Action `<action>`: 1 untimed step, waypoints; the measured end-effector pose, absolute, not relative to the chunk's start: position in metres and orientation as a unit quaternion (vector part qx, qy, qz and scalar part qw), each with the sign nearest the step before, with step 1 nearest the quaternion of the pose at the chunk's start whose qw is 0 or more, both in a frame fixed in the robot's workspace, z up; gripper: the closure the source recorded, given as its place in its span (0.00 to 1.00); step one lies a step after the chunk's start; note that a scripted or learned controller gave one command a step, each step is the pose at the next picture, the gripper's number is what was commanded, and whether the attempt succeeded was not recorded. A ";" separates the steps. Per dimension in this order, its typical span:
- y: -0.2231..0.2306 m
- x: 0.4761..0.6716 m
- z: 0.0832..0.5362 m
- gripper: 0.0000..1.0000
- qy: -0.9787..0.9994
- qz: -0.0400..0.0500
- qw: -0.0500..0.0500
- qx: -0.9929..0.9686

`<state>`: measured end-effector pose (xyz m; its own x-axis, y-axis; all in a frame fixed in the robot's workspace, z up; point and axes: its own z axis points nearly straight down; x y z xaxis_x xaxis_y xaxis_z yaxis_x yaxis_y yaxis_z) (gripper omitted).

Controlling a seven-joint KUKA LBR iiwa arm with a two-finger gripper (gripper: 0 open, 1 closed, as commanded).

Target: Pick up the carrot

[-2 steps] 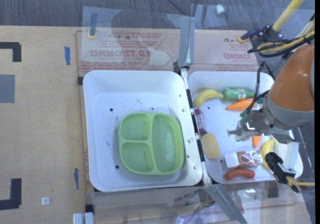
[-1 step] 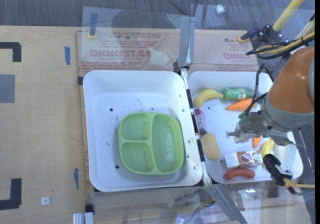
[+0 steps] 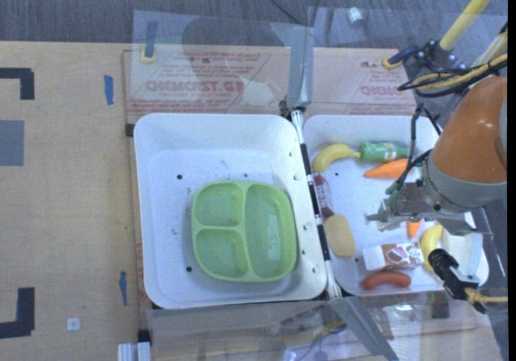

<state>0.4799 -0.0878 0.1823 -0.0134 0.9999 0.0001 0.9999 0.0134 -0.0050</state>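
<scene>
The orange carrot [image 3: 386, 169] lies in the right bin [image 3: 352, 191] near its far side, pointing left, just below a green bottle [image 3: 382, 150]. My gripper [image 3: 397, 213] hangs over the middle of the right bin, a little nearer than the carrot and apart from it. A small orange piece [image 3: 414, 228] shows just under the gripper's right side, partly hidden by it.
The right bin also holds a yellow banana [image 3: 333, 155], a potato [image 3: 340, 236], a red sausage [image 3: 385, 279], a white packet [image 3: 392, 255] and a second yellow fruit [image 3: 432, 238]. A green divided plate [image 3: 242, 231] sits in the left bin [image 3: 161, 190].
</scene>
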 end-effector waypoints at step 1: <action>-0.088 0.480 0.182 1.00 -0.763 0.001 0.002 -0.646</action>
<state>0.4801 -0.0882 0.1824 -0.1648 0.9863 0.0010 0.9863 0.1648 -0.0044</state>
